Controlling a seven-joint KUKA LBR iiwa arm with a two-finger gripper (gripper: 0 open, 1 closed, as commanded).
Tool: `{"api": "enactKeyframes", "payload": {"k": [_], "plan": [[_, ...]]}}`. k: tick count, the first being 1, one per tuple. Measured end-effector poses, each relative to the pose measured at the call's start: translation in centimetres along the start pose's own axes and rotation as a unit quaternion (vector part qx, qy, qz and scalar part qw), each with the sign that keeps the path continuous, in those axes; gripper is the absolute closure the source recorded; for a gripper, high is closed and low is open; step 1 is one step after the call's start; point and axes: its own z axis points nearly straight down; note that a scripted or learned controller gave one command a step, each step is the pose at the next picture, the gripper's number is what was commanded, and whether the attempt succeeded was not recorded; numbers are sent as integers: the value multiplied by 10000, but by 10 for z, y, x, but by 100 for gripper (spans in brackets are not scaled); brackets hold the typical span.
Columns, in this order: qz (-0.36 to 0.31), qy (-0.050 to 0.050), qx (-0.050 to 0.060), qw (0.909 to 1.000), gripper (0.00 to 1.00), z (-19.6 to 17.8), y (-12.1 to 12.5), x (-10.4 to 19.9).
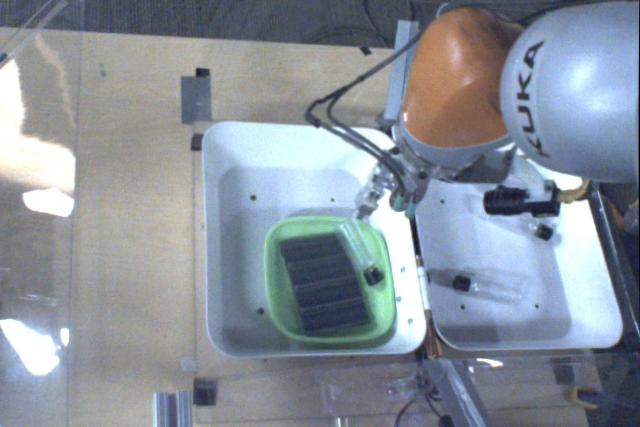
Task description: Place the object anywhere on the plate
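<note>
Camera view: a green plate [285, 315] is seen in the left bin [225, 215], lower centre of frame. A dark ridged object [322, 283] lies on it. The gripper [385, 195] is positioned just above; jaw state cannot be told. Placement is judged done; withdrawal is called for next.

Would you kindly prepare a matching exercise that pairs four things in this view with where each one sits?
Things:
1. green plate
2. dark ridged block
3. clear tube with a black cap
4. gripper

Places:
A. lying on the floor of the right bin
B. resting on the plate
C. standing in the left bin
D. above the far right rim of the plate, under the orange band

Pairs: 1-C, 2-B, 3-A, 4-D
</note>
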Motion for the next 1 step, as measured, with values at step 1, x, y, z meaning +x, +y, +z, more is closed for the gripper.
{"api": "enactKeyframes", "payload": {"k": [1], "plan": [[2, -2, -2, 10000, 0, 0, 0, 0]]}}
